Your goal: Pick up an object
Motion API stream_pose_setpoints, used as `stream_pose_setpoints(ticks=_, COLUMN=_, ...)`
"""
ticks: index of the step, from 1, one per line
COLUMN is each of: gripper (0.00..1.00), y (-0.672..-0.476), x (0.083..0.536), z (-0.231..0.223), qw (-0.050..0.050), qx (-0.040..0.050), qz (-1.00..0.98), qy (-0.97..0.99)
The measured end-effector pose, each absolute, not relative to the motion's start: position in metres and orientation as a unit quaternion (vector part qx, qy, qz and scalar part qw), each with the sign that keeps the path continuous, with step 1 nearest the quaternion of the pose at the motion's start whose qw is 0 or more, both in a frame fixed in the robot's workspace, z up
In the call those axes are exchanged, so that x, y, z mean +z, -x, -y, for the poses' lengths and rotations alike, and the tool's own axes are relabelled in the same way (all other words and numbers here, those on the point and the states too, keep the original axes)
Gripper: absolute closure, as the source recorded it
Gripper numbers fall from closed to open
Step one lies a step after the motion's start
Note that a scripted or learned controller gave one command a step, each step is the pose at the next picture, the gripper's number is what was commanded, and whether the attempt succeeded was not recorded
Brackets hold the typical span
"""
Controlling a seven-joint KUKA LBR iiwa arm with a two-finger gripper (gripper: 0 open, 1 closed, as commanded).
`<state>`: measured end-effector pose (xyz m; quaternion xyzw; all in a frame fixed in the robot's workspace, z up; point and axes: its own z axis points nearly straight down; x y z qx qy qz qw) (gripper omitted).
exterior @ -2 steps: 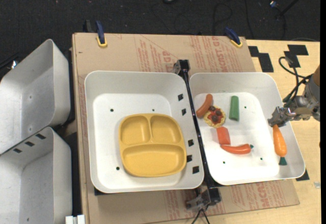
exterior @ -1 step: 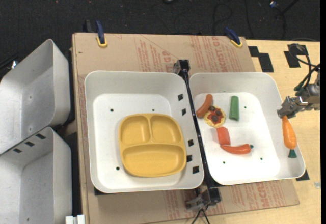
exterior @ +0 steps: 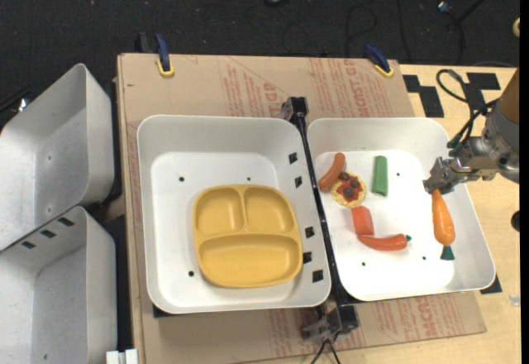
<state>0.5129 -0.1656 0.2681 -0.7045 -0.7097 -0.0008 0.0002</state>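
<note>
Carrot (exterior: 444, 219) lay unlifted at right bin's (exterior: 471, 271) right side; end effector (exterior: 438, 179) hovered just above its far end, grip state unclear. Grasp and lift remained.

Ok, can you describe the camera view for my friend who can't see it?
A robot gripper hovers at the right bin's edge, just above a toy carrot. That bin also holds a sausage, a green stick, a small tart and a red chili; the left bin holds a yellow divided tray.
</note>
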Motion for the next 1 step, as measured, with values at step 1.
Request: stream_pose_setpoints(ticks=1, gripper=1.00, y=-0.5093, x=0.2717, z=0.1098, qw=0.000, qx=-0.0005, qz=0.710, qy=0.704)
